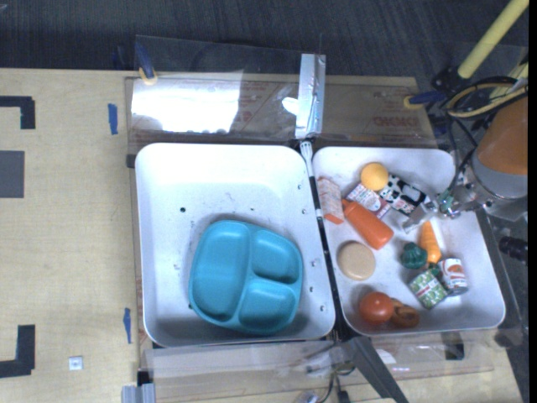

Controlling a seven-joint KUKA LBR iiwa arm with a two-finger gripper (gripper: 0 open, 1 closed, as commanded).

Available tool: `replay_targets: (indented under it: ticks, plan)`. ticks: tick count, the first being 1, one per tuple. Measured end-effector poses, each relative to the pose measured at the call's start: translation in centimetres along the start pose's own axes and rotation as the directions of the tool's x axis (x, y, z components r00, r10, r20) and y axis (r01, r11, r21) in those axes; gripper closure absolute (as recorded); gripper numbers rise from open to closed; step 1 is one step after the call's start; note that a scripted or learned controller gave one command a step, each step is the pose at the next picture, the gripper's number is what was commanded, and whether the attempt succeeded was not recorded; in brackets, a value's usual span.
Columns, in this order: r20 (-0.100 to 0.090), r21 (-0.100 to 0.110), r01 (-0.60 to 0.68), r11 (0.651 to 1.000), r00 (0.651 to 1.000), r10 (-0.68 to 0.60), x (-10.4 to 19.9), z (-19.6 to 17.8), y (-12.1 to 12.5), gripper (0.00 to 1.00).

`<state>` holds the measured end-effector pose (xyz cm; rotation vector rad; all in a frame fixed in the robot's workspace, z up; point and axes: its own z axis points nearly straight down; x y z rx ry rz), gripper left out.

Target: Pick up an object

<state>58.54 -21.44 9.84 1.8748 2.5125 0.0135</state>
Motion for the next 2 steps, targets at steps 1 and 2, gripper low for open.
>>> replay_targets:
  ticks: [1, 2]
  plan:
    - [0.003, 0.0, -0.001, 1.0, 1.0, 0.001, -0.1, -0.9, 0.0, 1.0]
    - [0.004, -0.002, 0.145, 0.989, 0.989, -0.145, 6.3, -12.0, 8.0, 1.0]
